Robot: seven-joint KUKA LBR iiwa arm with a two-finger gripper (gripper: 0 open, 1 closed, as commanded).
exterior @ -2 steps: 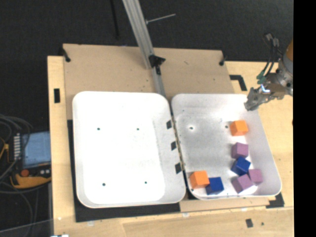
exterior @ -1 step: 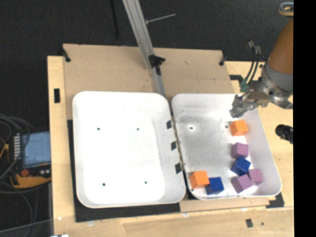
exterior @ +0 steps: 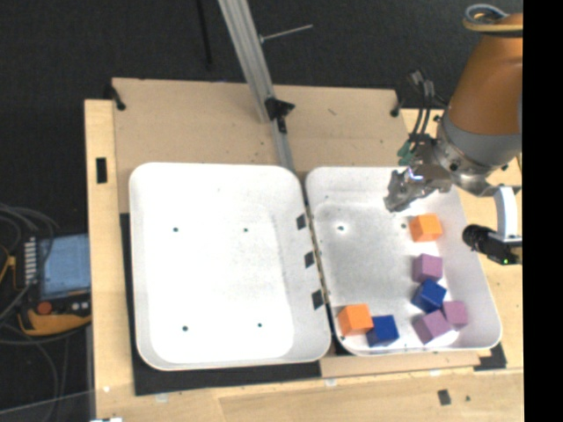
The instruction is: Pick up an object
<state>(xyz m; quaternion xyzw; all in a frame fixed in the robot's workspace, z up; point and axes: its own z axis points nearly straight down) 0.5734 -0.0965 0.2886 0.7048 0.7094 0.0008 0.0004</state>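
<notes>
Orange block [exterior: 426,228] lies just below and right of the gripper [exterior: 398,197], nearest of all; we cannot tell the gripper's grasp state.

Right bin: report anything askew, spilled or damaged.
Nothing stands out. The blocks lie loose inside the right bin: orange block near the gripper, the others clustered at its near-right corner around the blue block. None spilled or visibly damaged.

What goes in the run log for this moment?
gripper: over right bin, nothing visibly held | nearest: orange block | left bin
</notes>
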